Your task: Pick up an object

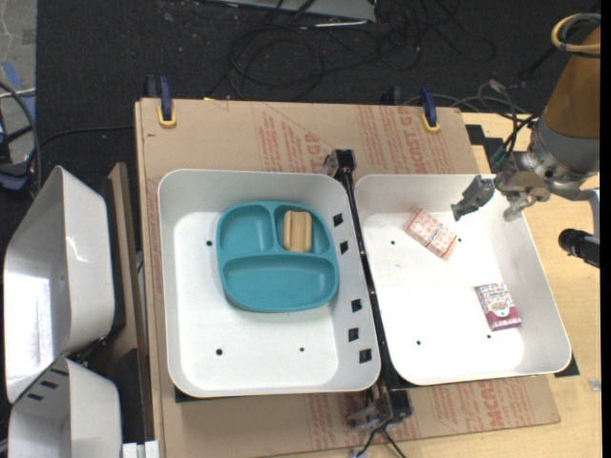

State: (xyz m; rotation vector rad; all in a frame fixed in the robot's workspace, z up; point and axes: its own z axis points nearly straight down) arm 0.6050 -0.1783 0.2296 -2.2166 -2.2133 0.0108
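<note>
- Nearest us, a small packet (pixel 497 306) lies flat at five o'clock in the right bin (pixel 535 356).
- We judge it light, slippery; pinch its edges.
- Our fingers (pixel 494 198) hang apart, empty, at one o'clock.

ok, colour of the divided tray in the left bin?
Teal divided tray, seen in the camera view.

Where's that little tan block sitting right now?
The tan block lies in the upper right compartment of the teal divided tray, inside the left white bin. The gripper is over the other bin.
</note>
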